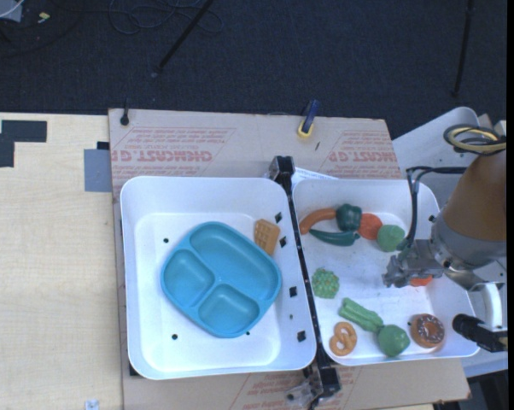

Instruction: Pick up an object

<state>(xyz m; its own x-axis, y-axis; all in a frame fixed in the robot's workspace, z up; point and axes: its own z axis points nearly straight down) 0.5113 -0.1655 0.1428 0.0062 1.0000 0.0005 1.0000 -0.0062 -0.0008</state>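
The right bin holds several toy foods. Along its back lie an orange curved piece, a dark green pepper, a red tomato and a light green ball. A broccoli floret sits near the divider. At the front are a green pod, a pretzel, a lime and a chocolate donut. My gripper is low over the bin's right side, just below the green ball. A small red-orange piece peeks out beside it.
The left bin carries a blue divided plate and a tan waffle piece by the divider. The arm's orange band and grey wrist overhang the right bin's right wall. A clamp stands behind the bins.
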